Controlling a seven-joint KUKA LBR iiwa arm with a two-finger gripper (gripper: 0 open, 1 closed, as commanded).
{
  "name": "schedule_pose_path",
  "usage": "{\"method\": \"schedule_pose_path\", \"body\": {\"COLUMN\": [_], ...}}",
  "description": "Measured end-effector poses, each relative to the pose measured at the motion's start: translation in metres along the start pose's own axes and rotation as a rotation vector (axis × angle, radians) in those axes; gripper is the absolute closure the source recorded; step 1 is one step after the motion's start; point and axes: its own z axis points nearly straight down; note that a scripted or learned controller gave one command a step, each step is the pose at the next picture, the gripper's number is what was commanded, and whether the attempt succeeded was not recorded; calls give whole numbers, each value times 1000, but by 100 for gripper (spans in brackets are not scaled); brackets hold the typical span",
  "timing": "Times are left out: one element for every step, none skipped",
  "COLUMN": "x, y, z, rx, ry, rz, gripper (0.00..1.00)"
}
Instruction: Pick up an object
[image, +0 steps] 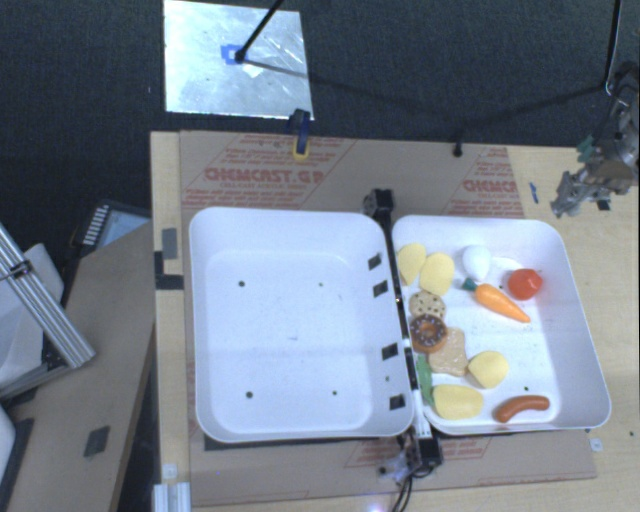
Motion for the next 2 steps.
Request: {"method": "schedule_pose_path", "body": {"x": [58,145], "y": [23,27], "z": [-46,47], "rx": [0,12], "ry": [2,6], "rz": [-2,-5], "gripper": [100,100]}}
